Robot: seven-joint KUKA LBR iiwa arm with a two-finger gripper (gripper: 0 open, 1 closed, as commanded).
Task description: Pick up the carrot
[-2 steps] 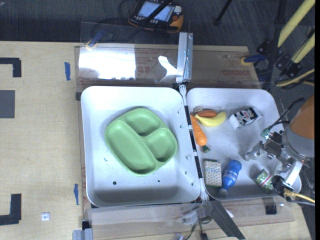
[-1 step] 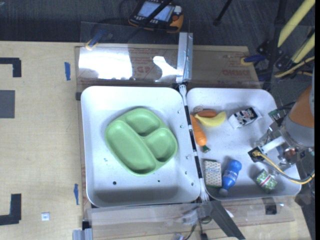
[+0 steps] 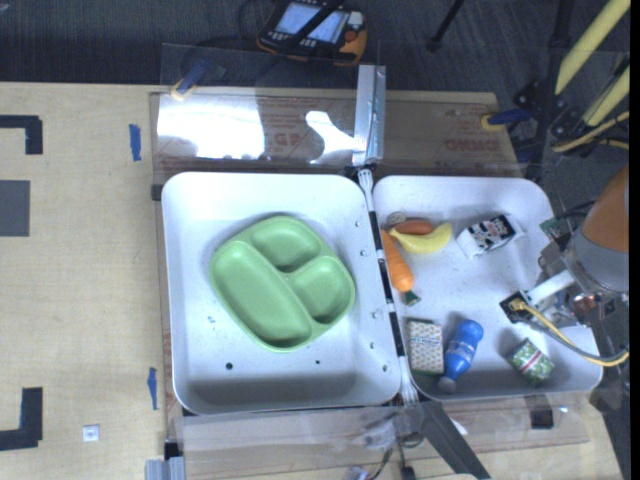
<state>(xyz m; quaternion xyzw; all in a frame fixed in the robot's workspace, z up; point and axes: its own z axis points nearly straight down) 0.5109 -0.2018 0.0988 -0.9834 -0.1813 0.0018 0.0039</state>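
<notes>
The orange carrot (image 3: 398, 265) lies along the left wall of the right bin (image 3: 530, 196), its tip pointing toward the front. Touching its far end is a yellow banana (image 3: 422, 236). My gripper (image 3: 583, 306) hangs over the right side of the same bin, well to the right of the carrot and apart from it. The grey arm with its orange band (image 3: 608, 230) comes in from the right edge.
The right bin also holds a white and black box (image 3: 487, 234), a blue bottle (image 3: 461, 347), a patterned packet (image 3: 424, 345) and a green can (image 3: 531, 360). A green divided plate (image 3: 283, 281) sits in the left bin (image 3: 190, 268).
</notes>
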